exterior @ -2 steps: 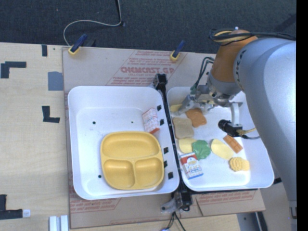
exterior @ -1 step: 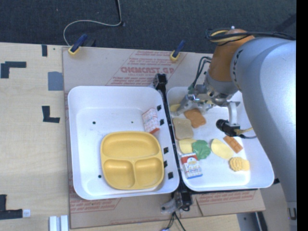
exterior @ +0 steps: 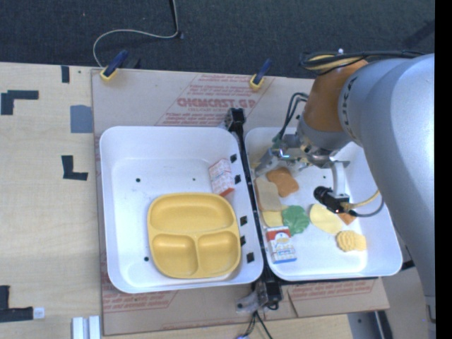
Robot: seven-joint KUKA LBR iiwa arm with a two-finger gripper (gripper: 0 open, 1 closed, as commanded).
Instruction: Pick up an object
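The flat orange-brown toy food piece (exterior: 284, 182) lies in the right shallow white plastic bin (exterior: 381, 256), just under the pincer (exterior: 286, 155); whether that pincer is apart or together I cannot tell. Crowded neighbours, a pale slice (exterior: 268, 198) and green leafy toy (exterior: 296, 219), could spoil a grab. The table (exterior: 42, 189) is light wood with black tape marks.

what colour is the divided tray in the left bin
Yellow, all over; the divided tray shows plainly in the camera view.

A bulky grey arm (exterior: 402, 140) wears an orange band (exterior: 326, 101), with thin black cables (exterior: 288, 122) looping by its metal wrist.
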